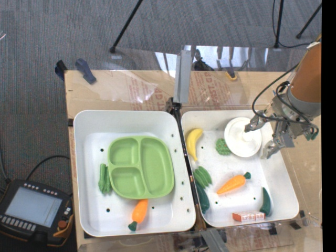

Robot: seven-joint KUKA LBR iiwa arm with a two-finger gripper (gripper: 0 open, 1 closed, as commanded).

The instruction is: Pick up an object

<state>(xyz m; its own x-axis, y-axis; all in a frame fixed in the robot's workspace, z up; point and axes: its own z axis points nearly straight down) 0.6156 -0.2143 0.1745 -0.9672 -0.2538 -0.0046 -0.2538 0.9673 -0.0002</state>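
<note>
A: Where is the gripper (266,136)?

B: Right of centre in the frame, above the far right part of the right bin (292,192). Its two fingers are spread wide, one tip over the white round dish (241,137), the other just past the dish's right edge. Nothing sits between them.

A: So it straddles the dish?

B: Looks that way; I judge the spread is set for a descent on the dish rim, or on whatever the program sampled there. No contact that I can confirm.

A: Other candidates?

B: In the right bin: banana (193,141) at upper left, green knobbly piece (222,147) touching the dish's left edge, carrot (232,184) mid-bin, orange box (248,216) along the near wall. Left bin (86,135): green divided plate (140,167), second carrot (138,213) below it.

A: Risk?

B: A shallow, smooth dish gives little for the fingers to bite on; a slip seems likely.
</note>
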